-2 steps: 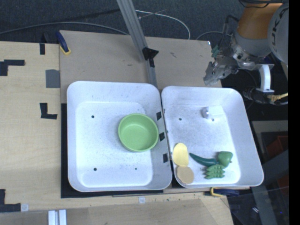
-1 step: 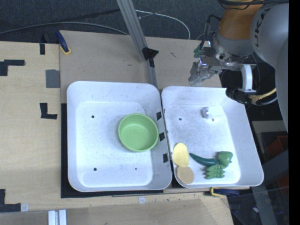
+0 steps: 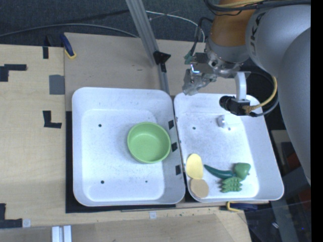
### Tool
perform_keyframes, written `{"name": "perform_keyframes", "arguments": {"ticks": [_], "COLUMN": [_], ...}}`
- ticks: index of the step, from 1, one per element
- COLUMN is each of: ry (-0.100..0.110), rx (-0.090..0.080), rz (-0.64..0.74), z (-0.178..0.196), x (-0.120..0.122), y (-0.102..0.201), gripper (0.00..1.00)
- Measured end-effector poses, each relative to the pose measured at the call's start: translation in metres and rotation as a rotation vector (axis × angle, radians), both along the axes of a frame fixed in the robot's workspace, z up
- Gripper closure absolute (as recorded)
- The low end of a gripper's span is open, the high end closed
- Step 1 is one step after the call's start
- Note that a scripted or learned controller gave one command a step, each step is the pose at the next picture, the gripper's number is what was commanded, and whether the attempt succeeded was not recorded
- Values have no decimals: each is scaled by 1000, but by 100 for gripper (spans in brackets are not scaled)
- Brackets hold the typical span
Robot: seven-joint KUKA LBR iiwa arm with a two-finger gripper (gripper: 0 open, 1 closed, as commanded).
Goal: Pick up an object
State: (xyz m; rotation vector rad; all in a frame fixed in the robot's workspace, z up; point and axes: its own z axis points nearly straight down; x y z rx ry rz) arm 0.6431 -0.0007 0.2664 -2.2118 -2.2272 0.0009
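Note:
My gripper (image 3: 192,84) hangs over the far left corner of the right bin (image 3: 262,145), with nothing visible in it. A green bowl (image 3: 148,142) sits upright in the middle of the left bin (image 3: 96,105). At the near end of the right bin lie a yellow piece (image 3: 195,166), a tan round piece (image 3: 199,187), a long dark green vegetable (image 3: 218,171), a light green pepper-like piece (image 3: 243,169) and a green ridged piece (image 3: 231,185). All of them are well short of the gripper.
A small grey object (image 3: 220,120) lies in the far part of the right bin. A slanted metal pole (image 3: 144,24) with a black clamp (image 3: 161,58) stands behind the bins. Black cables (image 3: 242,106) loop beside the wrist.

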Motion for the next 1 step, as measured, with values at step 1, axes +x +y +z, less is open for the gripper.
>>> {"name": "perform_keyframes", "arguments": {"ticks": [1], "ry": [2], "rx": [-1], "rz": [-1], "z": [-26], "x": [-7], "y": [50], "gripper": [100]}}
